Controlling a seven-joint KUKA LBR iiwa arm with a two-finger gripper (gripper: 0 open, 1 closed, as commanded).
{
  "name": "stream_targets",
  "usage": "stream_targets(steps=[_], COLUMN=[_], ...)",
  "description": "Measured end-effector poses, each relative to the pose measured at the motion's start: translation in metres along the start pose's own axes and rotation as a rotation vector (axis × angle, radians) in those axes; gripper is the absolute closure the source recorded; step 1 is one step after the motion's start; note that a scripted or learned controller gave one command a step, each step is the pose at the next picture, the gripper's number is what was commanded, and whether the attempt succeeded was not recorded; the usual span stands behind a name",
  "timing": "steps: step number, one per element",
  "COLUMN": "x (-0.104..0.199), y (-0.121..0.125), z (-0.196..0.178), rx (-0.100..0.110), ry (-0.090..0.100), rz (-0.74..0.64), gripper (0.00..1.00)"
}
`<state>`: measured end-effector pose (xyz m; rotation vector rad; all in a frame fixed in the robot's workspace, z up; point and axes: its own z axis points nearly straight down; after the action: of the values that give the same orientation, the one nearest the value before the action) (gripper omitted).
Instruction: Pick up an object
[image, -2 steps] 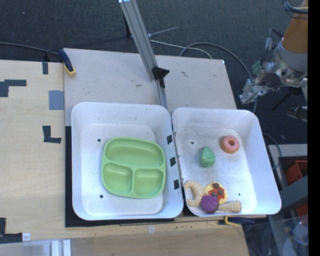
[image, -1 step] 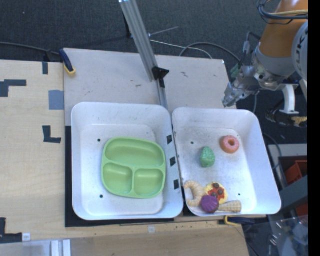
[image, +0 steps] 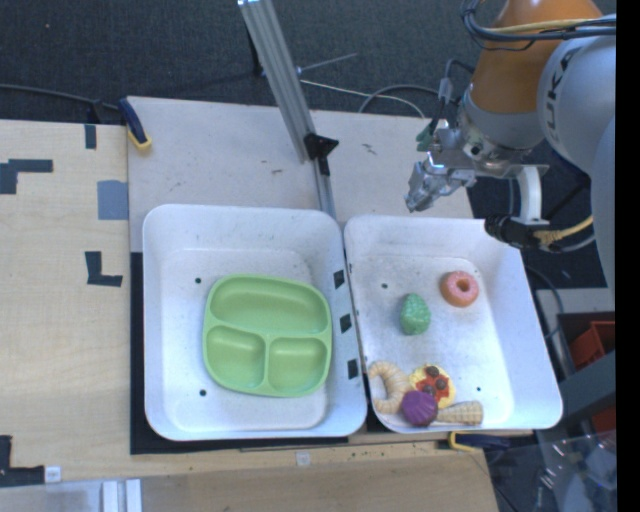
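The grey arm with its orange band reaches in from the right, and its two-finger gripper (image: 420, 197) hangs above the far rim of the right-hand shallow white bin (image: 520, 300), over the seam between the pale table (image: 220, 150) and the bin's back wall. Whether the jaws are spread or pressed together cannot be told from this angle; nothing shows between them.

The things to pick all lie in the right bin, nearer the camera than the jaws. The closest is a pink-and-orange ring-shaped toy doughnut (image: 460, 289), lying flat below and a little right of the jaws, well apart from them. Just left of it and slightly nearer the camera sits a green knobbly toy vegetable (image: 415, 314), its long axis running roughly from the far wall toward the near wall. Bare bin floor lies between these two and the jaws.

Against the near wall is a tight cluster: a tan curved toy pastry (image: 388, 381), a yellow round toy pizza slice with red dots (image: 433, 380), a purple round toy fruit (image: 419, 407) touching both, and a tan ridged toy cone (image: 462, 411) lying on its side, long axis left to right.

The left bin (image: 165, 300) holds a light green plastic divided tray (image: 267, 335). A slanted grey metal pole (image: 285, 75) crosses the table beyond the bins.
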<state>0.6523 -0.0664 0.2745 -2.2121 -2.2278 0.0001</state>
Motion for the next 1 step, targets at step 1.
stream_targets(steps=[1], x=[0.0529], y=[-0.0096], z=[0.0187], rx=[0.002], ry=[-0.001], rz=[0.001], gripper=[1.0])
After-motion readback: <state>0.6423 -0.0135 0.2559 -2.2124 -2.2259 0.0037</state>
